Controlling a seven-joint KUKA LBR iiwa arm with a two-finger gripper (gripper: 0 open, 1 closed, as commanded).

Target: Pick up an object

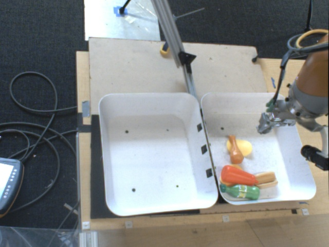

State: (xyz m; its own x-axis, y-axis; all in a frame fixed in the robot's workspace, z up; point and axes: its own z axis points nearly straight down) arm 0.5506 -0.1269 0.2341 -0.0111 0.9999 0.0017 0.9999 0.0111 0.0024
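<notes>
The right bin [295, 158] holds several toy foods toward its front: a yellow piece [245, 147] with an orange-brown drumstick-shaped piece [235, 151] lying against it, a red-orange carrot-like piece [238, 176], a tan bun-like piece [266, 178] and a green bottle [242, 191]. My gripper [267, 123] hangs over the right bin's back right part, above and to the right of the yellow piece, apart from all the toys. Nothing shows between its fingers.
The left bin [110, 138] sits beside the right one, the two sharing a middle wall with black clips [203, 149]. A slanted metal pole [172, 27] crosses the back of the bench. Cables and a pendant [7, 181] lie on the floor at left.
</notes>
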